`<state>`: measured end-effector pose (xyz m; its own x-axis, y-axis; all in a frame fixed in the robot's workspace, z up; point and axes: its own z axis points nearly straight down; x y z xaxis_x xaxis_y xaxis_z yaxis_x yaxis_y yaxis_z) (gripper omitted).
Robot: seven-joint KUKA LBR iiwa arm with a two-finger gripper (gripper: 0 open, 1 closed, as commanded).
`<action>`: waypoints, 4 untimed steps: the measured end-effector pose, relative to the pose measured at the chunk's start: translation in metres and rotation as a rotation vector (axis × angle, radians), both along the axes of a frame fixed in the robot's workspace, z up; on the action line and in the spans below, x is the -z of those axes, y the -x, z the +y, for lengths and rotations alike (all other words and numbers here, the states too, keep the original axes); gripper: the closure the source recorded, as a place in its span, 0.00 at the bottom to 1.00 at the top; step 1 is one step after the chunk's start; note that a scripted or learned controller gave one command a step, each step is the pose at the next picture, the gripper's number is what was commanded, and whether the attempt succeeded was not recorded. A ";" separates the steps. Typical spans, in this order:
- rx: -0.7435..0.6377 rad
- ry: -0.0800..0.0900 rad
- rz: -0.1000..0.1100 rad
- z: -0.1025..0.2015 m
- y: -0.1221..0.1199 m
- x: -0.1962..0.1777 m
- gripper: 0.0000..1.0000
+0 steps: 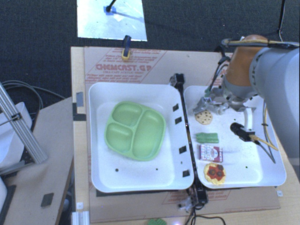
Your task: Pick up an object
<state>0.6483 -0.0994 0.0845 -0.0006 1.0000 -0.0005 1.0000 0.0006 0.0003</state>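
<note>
gripper (205, 105) low over the right bin (269, 175), metallic and blurred; cannot tell its state. just below it, touching or nearly so, round speckled tan cookie (203, 117). further down, flat green bean pod (206, 137), then small red-and-white packet (210, 153), then round yellow pizza (214, 172) topped red. in the left bin (101, 172), smooth pale-green divided plate (135, 131).

At the top of the frame you see a shiny metal sheet (111, 12) lying on dark carpet (37, 36). Just below it, a yellow-and-blue clamp (126, 48) grips the upper edge of a cardboard sheet (124, 67) printed with red lettering. At the left edge, a slanted metal rail (21, 123) crosses a tan side table (49, 149), with grey cables (28, 88) curving above.
</note>
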 end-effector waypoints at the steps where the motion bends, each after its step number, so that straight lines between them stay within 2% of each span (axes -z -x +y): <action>1: -0.004 0.000 -0.005 0.005 -0.022 -0.001 0.00; 2: -0.006 0.000 -0.007 0.005 -0.022 -0.013 1.00; 3: -0.007 0.001 -0.006 0.005 -0.022 -0.012 0.00; 4: 0.001 -0.001 0.003 0.005 0.018 0.001 0.00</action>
<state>0.6304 -0.0943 0.0836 0.0000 1.0000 0.0000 1.0000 0.0000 -0.0025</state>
